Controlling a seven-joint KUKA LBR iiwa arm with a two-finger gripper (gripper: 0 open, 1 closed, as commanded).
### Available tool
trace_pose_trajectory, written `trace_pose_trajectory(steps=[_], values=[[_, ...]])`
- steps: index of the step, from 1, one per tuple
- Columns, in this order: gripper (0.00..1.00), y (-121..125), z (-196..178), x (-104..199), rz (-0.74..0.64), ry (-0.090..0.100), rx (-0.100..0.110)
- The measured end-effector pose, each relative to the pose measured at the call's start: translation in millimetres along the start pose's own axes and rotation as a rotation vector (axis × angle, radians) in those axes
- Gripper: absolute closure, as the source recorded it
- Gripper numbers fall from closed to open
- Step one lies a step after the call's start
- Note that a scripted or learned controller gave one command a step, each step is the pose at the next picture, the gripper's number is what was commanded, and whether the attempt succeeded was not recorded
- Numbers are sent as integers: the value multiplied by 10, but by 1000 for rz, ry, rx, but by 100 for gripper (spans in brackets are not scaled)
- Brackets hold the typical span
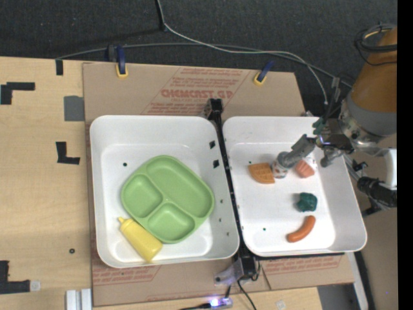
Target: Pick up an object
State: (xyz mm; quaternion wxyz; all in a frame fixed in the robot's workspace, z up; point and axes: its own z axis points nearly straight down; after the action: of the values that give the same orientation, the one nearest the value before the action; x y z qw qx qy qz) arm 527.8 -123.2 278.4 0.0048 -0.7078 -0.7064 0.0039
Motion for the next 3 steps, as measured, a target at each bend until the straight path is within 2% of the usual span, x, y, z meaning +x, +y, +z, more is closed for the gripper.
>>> trace_pose_trajectory(steps=[1,2,3], values=[[0,18,-55,2,-3,-2,-10],[0,18,568,75,-3,-1,-5],[0,26,1017,133,-3,-1,-6]])
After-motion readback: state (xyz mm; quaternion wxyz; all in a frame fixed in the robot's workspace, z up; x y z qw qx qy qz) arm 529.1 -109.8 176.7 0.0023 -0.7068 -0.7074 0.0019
